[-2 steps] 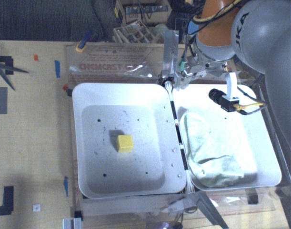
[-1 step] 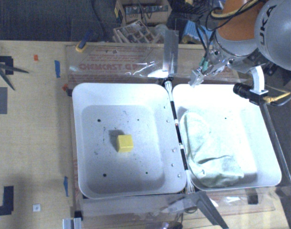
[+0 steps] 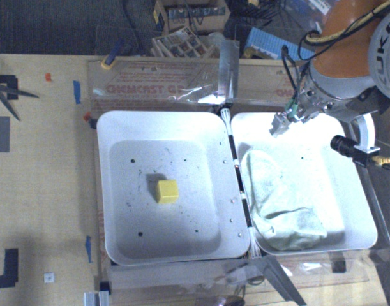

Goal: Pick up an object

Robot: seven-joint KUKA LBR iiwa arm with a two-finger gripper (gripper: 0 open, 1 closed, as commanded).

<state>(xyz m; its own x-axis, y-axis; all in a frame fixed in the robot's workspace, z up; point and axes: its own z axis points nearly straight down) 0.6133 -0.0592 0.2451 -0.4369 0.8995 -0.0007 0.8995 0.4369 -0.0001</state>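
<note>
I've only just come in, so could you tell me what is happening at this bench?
A robot arm reaches in from the right, with its gripper above the far end of the right bin. A crumpled pale cloth lies in that bin, apart from the gripper. A small yellow block sits in the left bin. Nothing has been picked up yet.
</note>
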